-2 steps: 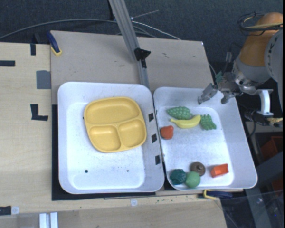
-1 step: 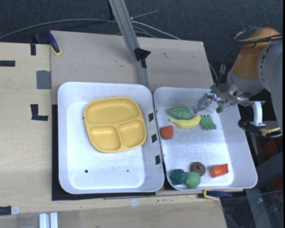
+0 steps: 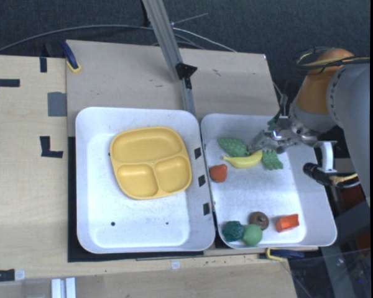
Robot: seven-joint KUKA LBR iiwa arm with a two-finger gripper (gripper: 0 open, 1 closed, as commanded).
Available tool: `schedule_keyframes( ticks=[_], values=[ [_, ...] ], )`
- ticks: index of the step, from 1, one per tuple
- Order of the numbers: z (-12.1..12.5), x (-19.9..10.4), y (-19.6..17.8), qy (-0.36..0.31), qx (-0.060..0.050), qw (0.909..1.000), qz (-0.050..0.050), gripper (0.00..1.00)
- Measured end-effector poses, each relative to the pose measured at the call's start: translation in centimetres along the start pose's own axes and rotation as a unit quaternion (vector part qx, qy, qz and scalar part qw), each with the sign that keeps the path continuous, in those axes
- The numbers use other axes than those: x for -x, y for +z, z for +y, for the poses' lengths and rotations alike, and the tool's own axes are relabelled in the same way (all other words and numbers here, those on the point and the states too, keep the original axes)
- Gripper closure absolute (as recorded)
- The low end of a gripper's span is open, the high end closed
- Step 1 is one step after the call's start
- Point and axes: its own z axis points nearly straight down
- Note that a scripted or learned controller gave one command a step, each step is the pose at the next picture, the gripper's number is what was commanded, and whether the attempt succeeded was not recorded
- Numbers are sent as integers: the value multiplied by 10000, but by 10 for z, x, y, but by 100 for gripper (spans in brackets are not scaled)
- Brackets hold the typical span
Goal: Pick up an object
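The right bin [image 3: 252, 194] holds several toy foods. A yellow banana [image 3: 244, 161] lies near its far end, between a green leafy piece [image 3: 233, 146] and a small green clump [image 3: 273, 161]. My gripper [image 3: 268, 139] hangs low over the bin's far right part, just right of the leafy piece and above the banana's right tip. Nothing can be seen held in it. A red tomato-like piece [image 3: 218, 172] sits by the bin's left wall.
At the right bin's near end lie a dark green piece [image 3: 232, 231], a light green ball [image 3: 252, 234], a brown round piece [image 3: 258, 219] and an orange-red block [image 3: 287, 223]. The left bin [image 3: 93, 185] carries a yellow divided plate [image 3: 151, 161]. A slanted metal pole [image 3: 168, 42] stands behind the bins.
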Motion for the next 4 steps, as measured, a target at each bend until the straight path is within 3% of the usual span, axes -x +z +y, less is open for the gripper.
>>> schedule_keyframes(
  ticks=[1,4],
  values=[
    [0,-1,-12,-8,0,10000,1,100],
    [-4,-15,-172,3,38,10000,4,100]
  ],
)
